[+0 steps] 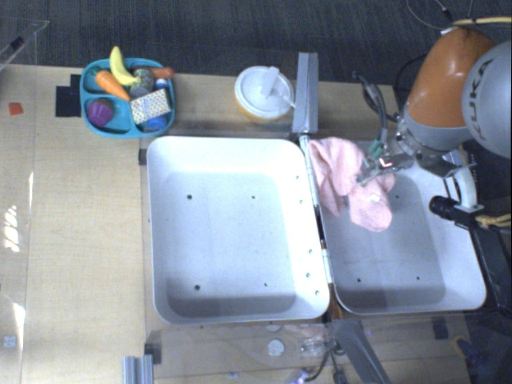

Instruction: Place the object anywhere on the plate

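A crumpled pink cloth [342,176] lies in the upper left part of the right bin [404,266], partly draped against the bin's left wall. My gripper [374,169] is down at the cloth's upper right part, touching or just above it, with the orange-banded arm behind it. The plate [112,132] is a blue divided one on the bench at the far upper left, outside both bins. It holds toy food: a banana, a carrot, a purple piece and several others.
The left bin [232,230] sits between the cloth and the plate. A white and yellow bowl [262,93] stands on the bench behind the bins, beside a grey upright post [306,94]. Black cables run along the right bin's right side.
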Controlling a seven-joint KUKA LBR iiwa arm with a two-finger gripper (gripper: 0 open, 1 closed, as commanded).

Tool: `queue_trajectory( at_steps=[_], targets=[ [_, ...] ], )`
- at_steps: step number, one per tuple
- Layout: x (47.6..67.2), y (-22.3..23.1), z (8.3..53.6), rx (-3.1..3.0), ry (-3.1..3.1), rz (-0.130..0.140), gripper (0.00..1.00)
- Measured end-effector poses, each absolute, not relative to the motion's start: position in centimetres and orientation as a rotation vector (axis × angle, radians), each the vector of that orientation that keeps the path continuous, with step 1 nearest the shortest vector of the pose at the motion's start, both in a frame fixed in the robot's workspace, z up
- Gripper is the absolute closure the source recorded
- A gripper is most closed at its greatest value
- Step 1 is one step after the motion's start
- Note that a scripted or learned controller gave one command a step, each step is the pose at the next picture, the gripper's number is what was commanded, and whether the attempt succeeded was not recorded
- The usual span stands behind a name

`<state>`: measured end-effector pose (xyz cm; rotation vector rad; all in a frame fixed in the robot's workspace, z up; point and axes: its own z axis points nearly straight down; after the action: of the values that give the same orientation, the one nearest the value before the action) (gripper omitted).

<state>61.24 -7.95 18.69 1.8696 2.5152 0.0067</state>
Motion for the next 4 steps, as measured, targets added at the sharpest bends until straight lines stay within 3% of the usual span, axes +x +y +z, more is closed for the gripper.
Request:
queue_trajectory(
  at_steps=[1,4],
  targets=[
    [61.5,-7.8,22.7,1.86,2.52,0.009,1.0],
    [53.2,5.7,24.1,0.101,3.131,0.005,1.0]
  ],
)
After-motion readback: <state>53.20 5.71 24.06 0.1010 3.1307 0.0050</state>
